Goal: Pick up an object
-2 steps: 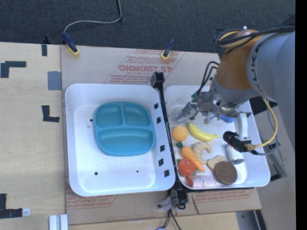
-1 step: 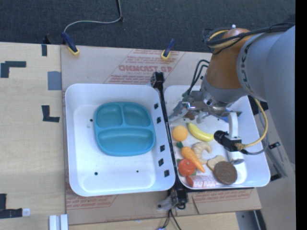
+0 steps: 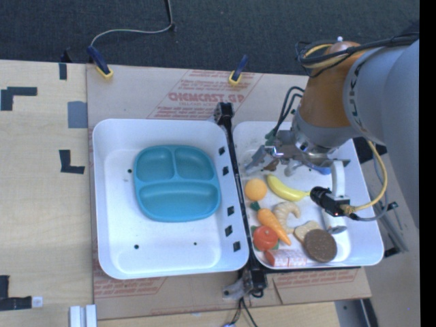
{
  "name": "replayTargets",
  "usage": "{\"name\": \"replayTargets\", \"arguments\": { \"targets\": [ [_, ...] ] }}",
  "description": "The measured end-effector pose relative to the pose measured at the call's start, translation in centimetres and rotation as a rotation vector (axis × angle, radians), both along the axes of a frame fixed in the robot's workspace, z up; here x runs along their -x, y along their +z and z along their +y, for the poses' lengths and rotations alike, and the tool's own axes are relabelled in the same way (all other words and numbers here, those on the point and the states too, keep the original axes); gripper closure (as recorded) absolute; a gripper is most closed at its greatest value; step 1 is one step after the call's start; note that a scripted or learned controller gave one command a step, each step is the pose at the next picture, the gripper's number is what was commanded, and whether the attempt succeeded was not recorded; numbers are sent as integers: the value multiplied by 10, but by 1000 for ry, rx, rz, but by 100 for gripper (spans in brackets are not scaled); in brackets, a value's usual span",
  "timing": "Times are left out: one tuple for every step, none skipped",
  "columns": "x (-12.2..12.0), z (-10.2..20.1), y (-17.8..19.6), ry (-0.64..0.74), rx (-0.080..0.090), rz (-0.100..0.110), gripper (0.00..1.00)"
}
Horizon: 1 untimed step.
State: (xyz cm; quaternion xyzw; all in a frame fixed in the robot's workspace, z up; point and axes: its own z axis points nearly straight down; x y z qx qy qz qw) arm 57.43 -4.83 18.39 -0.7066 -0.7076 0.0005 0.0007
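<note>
My gripper (image 3: 276, 159) hangs over the upper part of the right bin (image 3: 364, 240), its fingers spread open with nothing between them. Just below it lie a yellow banana (image 3: 286, 189) and a small orange (image 3: 255, 189). Lower in the same bin are a carrot (image 3: 274, 222), a red tomato (image 3: 266, 237), a beige curved piece (image 3: 289, 211) and a round brown cookie (image 3: 319, 245). The grey arm with its orange band covers the bin's upper right part.
The left bin (image 3: 112, 244) holds a blue divided plate (image 3: 177, 182). A black divider (image 3: 231, 182) runs between the bins. A black and yellow cable (image 3: 354, 210) hangs by the wrist over the right bin. Clamps (image 3: 238, 71) sit on the cardboard behind.
</note>
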Motion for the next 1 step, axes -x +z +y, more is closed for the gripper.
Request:
{"name": "replayTargets", "arguments": {
  "targets": [
    [-12, -12, 0, 0, 0, 0, 0]
  ]
}}
